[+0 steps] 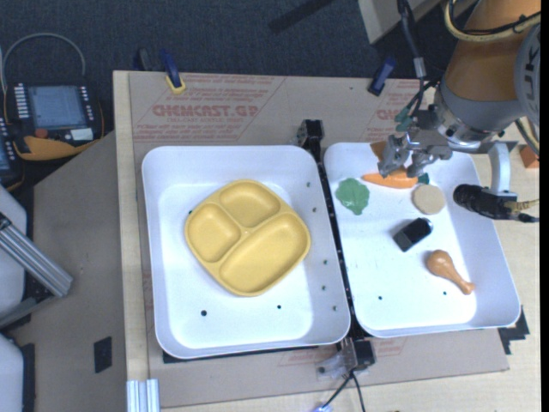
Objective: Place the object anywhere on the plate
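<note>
A yellow plate with three compartments lies in the left bin. In the right bin lie an orange carrot, a green broccoli-like piece, a beige round piece, a black block and a brown drumstick. My gripper hangs at the back of the right bin, right over the carrot. Its fingertips reach down to the carrot, but the view does not settle whether they grip it.
The grey arm with its orange band comes in from the upper right. A black clamp sits between the bins at the back. A black cable fitting lies over the right bin's right rim. A pendant rests at far left.
</note>
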Tool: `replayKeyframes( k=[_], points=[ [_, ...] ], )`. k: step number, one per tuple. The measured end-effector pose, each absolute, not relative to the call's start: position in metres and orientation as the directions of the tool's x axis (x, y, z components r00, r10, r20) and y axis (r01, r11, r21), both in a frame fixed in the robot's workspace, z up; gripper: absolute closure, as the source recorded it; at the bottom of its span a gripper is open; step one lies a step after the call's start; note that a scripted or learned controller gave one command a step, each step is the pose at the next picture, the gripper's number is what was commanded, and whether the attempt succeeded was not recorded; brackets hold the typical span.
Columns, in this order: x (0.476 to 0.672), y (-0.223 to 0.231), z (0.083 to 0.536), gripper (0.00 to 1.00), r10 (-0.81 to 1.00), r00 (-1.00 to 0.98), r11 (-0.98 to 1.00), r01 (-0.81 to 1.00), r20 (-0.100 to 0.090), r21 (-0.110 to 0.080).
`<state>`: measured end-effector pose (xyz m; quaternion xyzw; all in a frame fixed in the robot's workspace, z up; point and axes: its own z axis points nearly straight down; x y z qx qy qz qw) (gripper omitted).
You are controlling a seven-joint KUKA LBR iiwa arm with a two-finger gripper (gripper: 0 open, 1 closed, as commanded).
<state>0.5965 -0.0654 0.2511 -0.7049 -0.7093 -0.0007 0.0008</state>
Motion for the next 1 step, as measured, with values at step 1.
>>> replayKeyframes(
  k=[1],
  points=[
    [0.5961,-0.0099,0.2374,1.00,1.000,-0.006,0.006,1.000,0.002,-0.003]
  ],
)
